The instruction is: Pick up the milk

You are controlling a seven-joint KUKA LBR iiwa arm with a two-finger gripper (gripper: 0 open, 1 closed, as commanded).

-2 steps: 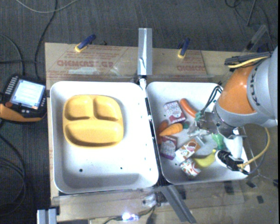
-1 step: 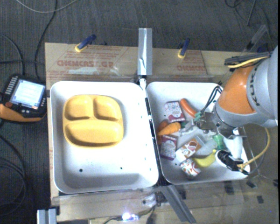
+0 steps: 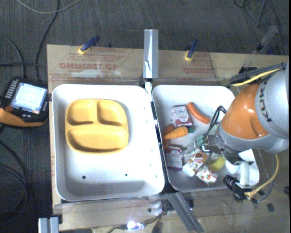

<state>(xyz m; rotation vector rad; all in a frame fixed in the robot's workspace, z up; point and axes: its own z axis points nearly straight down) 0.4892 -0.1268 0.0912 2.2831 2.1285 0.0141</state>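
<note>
The claw [image 3: 207, 149] hangs low in the right bin [image 3: 223, 92], just above the milk carton [image 3: 200, 169]. A carrot [image 3: 176, 133] lies to its left. I cannot tell whether it is open or closed.

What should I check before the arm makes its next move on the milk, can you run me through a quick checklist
1. Arm over the correct bin: ok. The gripper hangs over the right bin, where the food items lie.
2. Milk located: cannot tell. A small white carton lies by the front wall, but its label is too small to read.
3. Clear access to that carton: not ok. A second carton and a purple pouch crowd it.
4. Finger state: cannot tell, the wrist hides it.
5. Other items out of the path: ok. The carrot and sausage lie farther back.
6. Yellow tray undisturbed in the left bin: ok.
</note>
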